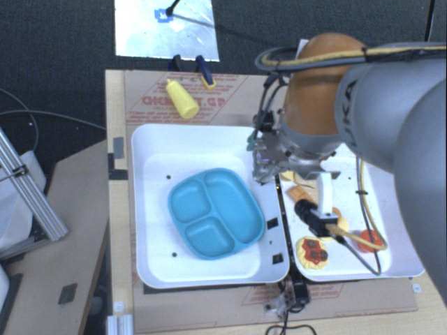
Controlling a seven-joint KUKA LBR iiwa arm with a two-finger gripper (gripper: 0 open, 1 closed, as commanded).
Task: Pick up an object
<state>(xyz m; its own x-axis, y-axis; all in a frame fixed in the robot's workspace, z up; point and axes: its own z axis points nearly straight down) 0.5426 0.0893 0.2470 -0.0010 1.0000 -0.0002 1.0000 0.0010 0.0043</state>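
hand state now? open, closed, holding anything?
Hand: cannot be told. It hangs at the rim between the left bin and the right bin.

Glossy blue plastic tray [215,213], matt cardboard [230,91].

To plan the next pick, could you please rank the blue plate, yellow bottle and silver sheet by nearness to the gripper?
1. Blue plate, left bin, beside gripper.
2. Yellow bottle, cardboard behind bin.
3. Silver sheet, farthest back.
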